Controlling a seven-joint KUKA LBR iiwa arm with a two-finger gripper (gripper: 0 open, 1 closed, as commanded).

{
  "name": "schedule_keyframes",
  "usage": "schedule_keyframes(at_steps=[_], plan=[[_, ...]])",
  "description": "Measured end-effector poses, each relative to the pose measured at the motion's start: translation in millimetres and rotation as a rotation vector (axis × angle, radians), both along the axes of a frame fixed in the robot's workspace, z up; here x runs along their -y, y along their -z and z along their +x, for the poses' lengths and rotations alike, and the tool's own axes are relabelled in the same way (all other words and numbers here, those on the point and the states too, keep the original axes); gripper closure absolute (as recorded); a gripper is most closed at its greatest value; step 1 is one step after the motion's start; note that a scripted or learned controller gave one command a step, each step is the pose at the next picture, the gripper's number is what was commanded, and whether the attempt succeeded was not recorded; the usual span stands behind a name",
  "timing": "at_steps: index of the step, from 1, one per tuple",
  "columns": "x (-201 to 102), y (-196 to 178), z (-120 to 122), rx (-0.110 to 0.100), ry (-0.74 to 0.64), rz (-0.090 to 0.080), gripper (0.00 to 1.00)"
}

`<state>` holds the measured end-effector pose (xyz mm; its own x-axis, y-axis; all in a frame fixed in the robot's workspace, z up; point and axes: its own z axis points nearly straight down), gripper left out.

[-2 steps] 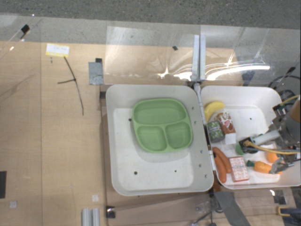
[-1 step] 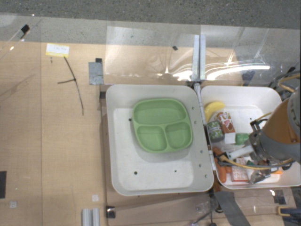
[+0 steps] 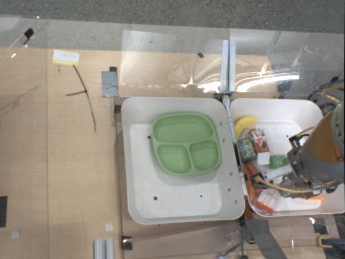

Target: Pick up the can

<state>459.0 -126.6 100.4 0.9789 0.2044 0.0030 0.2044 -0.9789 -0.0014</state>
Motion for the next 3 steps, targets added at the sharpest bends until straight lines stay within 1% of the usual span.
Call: schedule_keyframes(at_steps=[1,2,3], plan=[[45.7,-91.4,72.1,0.000,-0.010,-0.003,1.00],[45.6,-90.5,71.8,-0.002,-0.010,-0.003,0.00],[41.3,-44.9,8.3,-0.003,-0.039,-0.001,0.00]])
